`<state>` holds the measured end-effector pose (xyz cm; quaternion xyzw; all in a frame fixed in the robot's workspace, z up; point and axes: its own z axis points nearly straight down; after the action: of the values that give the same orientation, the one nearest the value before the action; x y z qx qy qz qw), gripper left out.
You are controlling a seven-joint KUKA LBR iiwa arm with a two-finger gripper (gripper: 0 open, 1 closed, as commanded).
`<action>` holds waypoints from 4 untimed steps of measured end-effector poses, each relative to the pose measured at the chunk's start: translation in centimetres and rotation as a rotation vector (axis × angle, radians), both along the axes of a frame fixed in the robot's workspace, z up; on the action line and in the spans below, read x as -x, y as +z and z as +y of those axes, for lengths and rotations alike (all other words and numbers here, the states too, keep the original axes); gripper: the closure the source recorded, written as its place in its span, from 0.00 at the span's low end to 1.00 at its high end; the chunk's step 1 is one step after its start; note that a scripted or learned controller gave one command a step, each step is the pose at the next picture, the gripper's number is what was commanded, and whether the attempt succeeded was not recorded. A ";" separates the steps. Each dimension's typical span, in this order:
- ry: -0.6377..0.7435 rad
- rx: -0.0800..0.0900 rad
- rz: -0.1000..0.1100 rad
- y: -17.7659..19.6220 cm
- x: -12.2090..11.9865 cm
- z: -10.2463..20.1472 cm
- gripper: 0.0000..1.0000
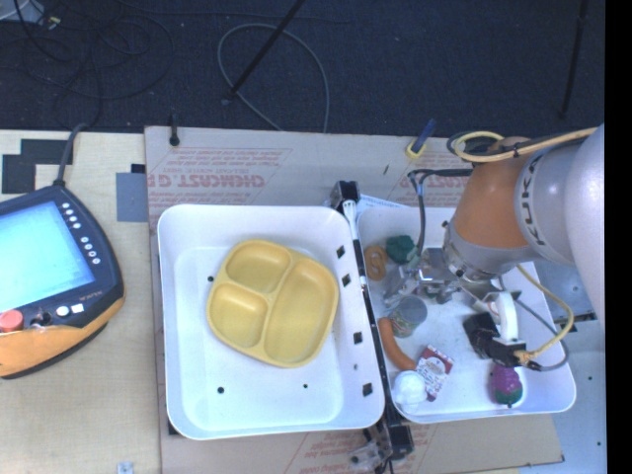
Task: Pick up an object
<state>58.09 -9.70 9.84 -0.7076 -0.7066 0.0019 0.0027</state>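
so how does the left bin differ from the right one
The left bin holds a single thing, a yellow divided plate; the right bin holds many small things, such as an orange sausage, a white ball and a purple fruit. The arm reaches into the right bin, not the left. Both are shallow and white.

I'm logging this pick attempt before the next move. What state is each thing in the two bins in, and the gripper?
Yellow divided plate: upright, alone in the left bin.
Gripper: down in the right bin, among the items; finger state unclear.
Orange sausage-shaped toy: lying flat by the divider.
Red packet: lying flat.
White ball: resting near the front wall.
Purple and green toy: resting at the front right corner.
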 end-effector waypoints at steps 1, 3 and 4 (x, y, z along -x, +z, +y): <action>0.000 -0.002 -0.004 -1.2 2.6 -1.3 0.00; -0.006 0.006 -0.003 -1.0 7.0 0.0 0.00; -0.011 -0.003 0.001 -0.4 6.9 0.3 1.00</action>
<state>51.17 -9.42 9.48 -0.7115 -0.7026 0.0014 0.0043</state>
